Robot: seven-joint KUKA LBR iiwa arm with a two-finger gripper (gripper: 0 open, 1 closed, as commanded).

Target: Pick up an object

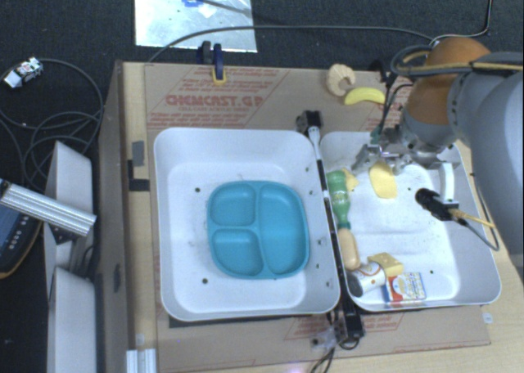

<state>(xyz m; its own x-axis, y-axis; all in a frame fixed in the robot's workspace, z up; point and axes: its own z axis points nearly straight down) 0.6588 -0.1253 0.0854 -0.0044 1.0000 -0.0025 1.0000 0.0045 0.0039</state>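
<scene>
Slippage looked like the chief danger. The hand point(383, 156) hung low in the right bin point(438, 240), just above the pale yellow lump point(382, 182) and apparently touching its upper edge. Whether the hand was open or closed could not be told from this slant, and nothing showed the lump to be gripped.

The lump looked rounded and smooth, so I judged that a squeeze landing off its middle could pop it out sideways and leave the hand to rise empty. If the hand pressed down too far, it could instead shove the lump across the bin floor. The long green piece point(337, 202) lay near the lump on the side toward the blue plate point(258, 228), so a push that way could jam the two together or wedge the lump against the bin wall there.

The tan piece point(349, 249), the small yellow block point(387, 263) and the red-and-white can point(370, 282) lay well apart from the lump, toward the near rim, and seemed unlikely to interfere. The banana point(364, 96) lay beyond the lump, outside the bin on the counter point(246, 101), and posed no risk.
</scene>
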